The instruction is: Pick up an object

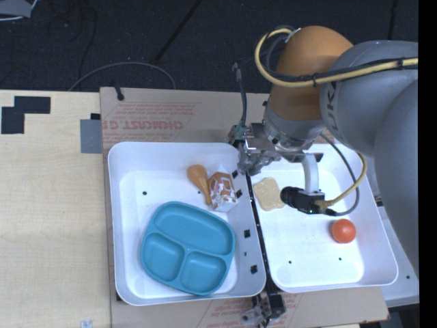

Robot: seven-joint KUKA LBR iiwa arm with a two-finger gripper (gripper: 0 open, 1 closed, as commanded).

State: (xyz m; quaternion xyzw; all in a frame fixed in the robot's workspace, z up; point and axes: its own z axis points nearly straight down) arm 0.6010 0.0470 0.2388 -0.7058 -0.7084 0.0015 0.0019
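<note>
My gripper hangs low over the divider between the two bins, near their back edge. Just below it, in the right bin, lies a pale slice of toast. An orange-red ball rests further right in the same bin. In the left bin, a tan drumstick and a brown-and-white wrapped item lie left of the gripper, close to the divider. The arm's grey and orange body hides the back of the right bin.
A blue divided plate fills the front of the left bin. A black part on a cable hangs from the arm beside the toast. Cardboard lies under the bins.
</note>
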